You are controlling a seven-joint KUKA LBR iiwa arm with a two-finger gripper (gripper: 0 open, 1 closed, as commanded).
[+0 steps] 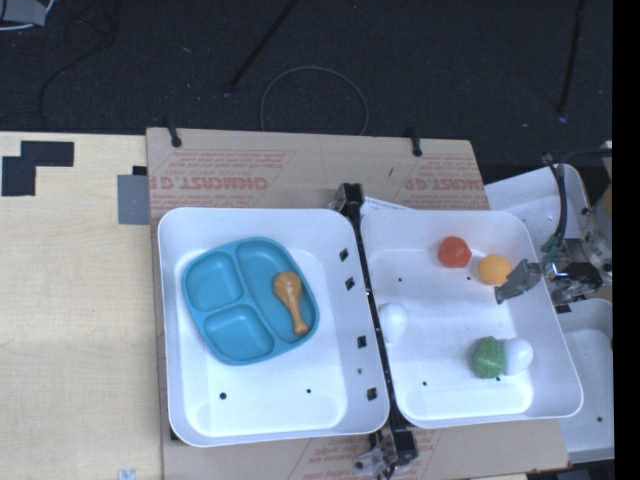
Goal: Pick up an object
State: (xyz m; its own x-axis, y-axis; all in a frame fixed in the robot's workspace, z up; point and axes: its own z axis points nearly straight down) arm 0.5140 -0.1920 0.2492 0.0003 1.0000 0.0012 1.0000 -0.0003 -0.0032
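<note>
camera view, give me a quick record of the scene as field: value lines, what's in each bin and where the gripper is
left bin: blue divided tray
tray contents: toy drumstick in the right compartment
right bin: red ball, orange ball, green object, white object, white lump
green and white objects: touching, near the front right corner
gripper: at the right bin's right side, beside the orange ball
held item: none visible
</note>
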